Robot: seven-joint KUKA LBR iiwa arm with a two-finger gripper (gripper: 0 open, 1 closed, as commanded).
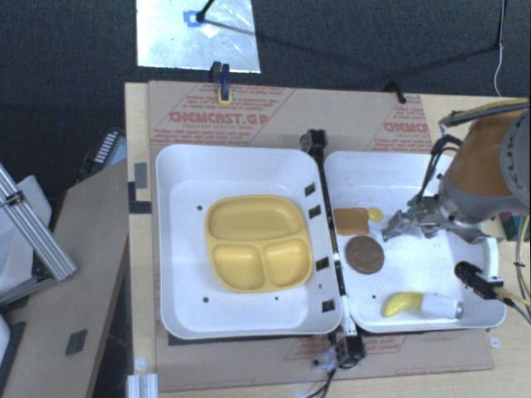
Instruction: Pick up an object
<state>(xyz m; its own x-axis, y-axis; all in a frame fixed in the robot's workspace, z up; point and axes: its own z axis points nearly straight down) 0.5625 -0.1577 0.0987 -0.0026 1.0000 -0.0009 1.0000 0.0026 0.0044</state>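
Tool (393, 225) seemingly beside brown disc (364, 254)

The right white bin (390, 168) is lying under and around the end effector (397, 223). The left white bin (184, 182) is sitting well to the end effector's left, and a row of black clips (315, 213) is running between the two. A printed cardboard sheet (274, 110) is lying under both bins on the bench (99, 297). Far up and left of the end effector, a yellow-tipped clamp (222, 85) is gripping the cardboard's edge, and a shiny square sheet (166, 23) is lying beyond it.
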